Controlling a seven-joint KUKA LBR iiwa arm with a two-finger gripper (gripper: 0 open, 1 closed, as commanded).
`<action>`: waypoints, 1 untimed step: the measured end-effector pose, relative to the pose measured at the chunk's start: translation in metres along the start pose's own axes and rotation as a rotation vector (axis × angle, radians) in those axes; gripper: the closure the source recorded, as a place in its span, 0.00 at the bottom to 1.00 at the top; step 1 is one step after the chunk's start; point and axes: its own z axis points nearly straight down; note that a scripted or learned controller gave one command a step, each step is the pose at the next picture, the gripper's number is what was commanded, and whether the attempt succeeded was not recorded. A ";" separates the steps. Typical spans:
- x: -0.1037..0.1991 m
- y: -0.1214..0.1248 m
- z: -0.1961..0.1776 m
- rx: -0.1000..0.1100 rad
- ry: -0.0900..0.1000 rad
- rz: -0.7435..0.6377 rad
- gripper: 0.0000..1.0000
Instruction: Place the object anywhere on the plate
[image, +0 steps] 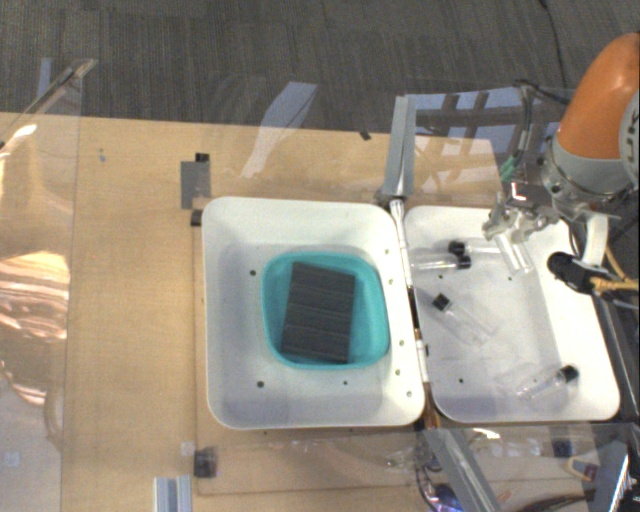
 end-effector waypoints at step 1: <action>0.024 -0.077 0.120 0.001 0.002 0.061 1.00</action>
